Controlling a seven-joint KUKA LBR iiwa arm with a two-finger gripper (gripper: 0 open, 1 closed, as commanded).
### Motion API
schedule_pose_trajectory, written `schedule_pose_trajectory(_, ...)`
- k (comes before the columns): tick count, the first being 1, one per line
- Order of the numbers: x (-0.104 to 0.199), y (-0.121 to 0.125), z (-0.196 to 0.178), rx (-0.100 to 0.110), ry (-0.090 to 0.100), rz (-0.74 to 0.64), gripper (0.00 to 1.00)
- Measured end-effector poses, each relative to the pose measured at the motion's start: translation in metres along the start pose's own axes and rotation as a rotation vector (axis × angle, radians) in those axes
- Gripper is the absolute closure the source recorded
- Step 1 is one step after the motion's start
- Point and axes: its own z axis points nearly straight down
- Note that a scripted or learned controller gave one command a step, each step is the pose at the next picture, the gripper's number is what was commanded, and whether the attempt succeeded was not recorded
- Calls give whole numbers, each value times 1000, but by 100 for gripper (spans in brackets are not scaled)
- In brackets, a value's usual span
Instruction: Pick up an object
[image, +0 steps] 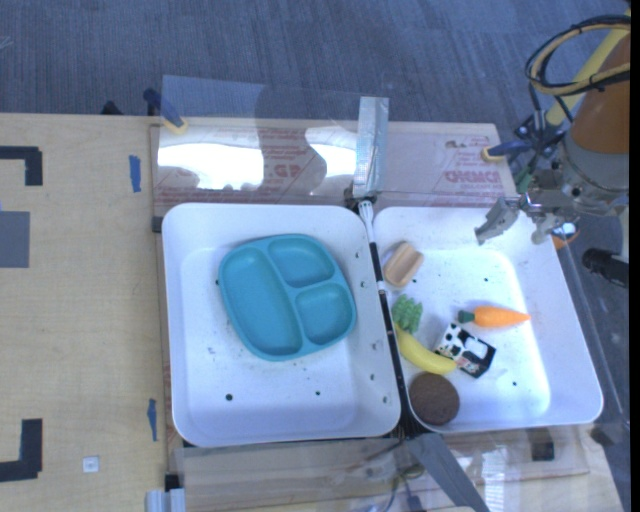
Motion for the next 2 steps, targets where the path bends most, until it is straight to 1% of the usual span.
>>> schedule_pose_trajectory(1,-14,-8,4,2,0,220,0)
schedule_pose_trajectory(2,24,-71,103,9,1,191,0)
